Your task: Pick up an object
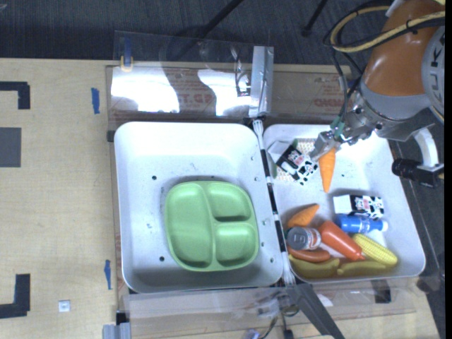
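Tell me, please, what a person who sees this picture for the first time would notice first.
Probably the green divided plate, alone in the left bin. Next, the toy food heaped at the near end of the right bin, with a yellow corn cob in the pile. Then the gripper, poised above an orange carrot at that bin's far end.

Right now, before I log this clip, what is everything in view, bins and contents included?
white bins: 2, white, side by side on the bench
divided plate: 1, green, in the left bin
carrot: 1, orange, hanging upright at the end effector over the right bin's upper part
cow-print items: 2, black and white, one upper left of the right bin, one mid right
bottle: 1, blue, right bin, below the right cow-print item
corn: 1, yellow, right bin's lower right
toy food pile: several, orange, red and yellow, right bin's lower left
end effector: 1, grey, at the carrot's top
arm: 1, grey with orange band, upper right
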